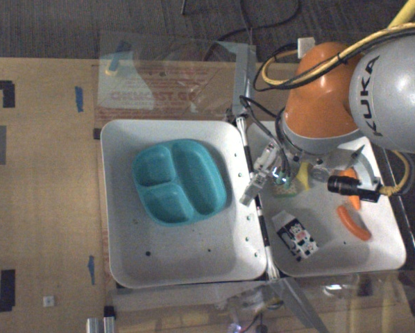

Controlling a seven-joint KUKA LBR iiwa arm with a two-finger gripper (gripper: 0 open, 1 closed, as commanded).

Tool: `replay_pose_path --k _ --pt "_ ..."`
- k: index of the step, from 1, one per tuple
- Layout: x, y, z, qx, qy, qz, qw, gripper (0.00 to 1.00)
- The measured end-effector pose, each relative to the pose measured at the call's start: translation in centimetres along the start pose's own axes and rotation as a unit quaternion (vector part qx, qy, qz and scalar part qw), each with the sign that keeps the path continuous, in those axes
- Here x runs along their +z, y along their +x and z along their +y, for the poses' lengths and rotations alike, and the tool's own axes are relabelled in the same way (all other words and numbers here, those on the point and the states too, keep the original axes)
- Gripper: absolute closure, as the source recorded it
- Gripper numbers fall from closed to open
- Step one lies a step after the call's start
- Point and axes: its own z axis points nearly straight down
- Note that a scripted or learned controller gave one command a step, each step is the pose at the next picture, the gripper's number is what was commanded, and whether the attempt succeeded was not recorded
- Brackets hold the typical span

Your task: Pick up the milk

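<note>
The milk (296, 236) is a small black-and-white carton lying on its side in the right bin (388, 252), near that bin's front left corner. My gripper (263, 175) hangs below the orange wrist band, over the rim between the two bins. It sits up and to the left of the carton, apart from it, with nothing seen in its grasp. The arm's bulk hides the back part of the right bin.
A teal divided plate (181, 181) lies in the left bin (124, 248). In the right bin an orange carrot-like piece (353, 223) lies right of the milk, and a yellow item (302, 177) peeks out under the wrist. Cables run behind the arm.
</note>
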Motion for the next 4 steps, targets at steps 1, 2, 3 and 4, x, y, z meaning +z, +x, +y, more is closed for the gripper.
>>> replay_pose_path --k 1,2,3,4 --pt "-11.8 1.5 -7.3 -0.022 0.0 0.0 0.9998 0.0" --pt "-11.8 1.5 -7.3 -0.022 0.0 0.0 0.9998 0.0" --pt "0.0 6.1 -6.1 -0.031 0.001 0.001 0.9995 0.0" --pt "-10.4 -0.3 0.6 0.009 0.0 0.0 1.0 0.0"
